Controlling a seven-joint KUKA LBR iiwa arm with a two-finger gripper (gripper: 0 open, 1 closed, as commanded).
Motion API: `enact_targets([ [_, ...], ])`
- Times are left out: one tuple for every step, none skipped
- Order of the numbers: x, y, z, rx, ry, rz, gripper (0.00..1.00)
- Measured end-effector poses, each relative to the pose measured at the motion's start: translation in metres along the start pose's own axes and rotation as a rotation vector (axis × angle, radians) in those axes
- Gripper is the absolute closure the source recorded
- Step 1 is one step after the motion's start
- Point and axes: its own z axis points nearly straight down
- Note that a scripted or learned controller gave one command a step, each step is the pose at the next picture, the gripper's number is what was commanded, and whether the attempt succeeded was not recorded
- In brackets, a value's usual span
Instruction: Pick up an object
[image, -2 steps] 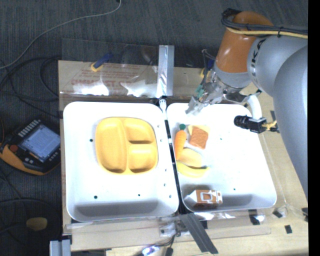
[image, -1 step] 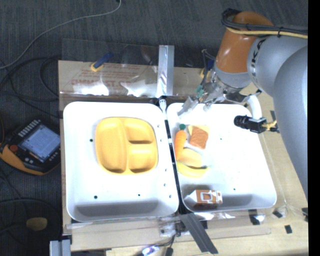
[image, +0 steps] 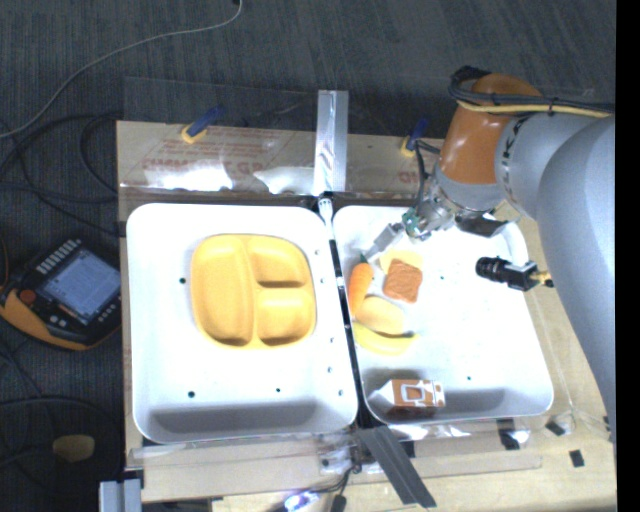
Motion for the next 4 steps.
enact_targets([
  [0.028, -0.047, 0.017, -0.001, -0.005, -0.123, 0.0],
  [0.028, -0.046, 0.01, -0.002, 0.0, -0.123, 1.0],
  [0.111, -0.034, -0.089, 0.012, 0.006, -0.022, 1.0],
  [0.077, -0.073, -0.074, 0.013, 0.006, 0.076, 1.0],
])
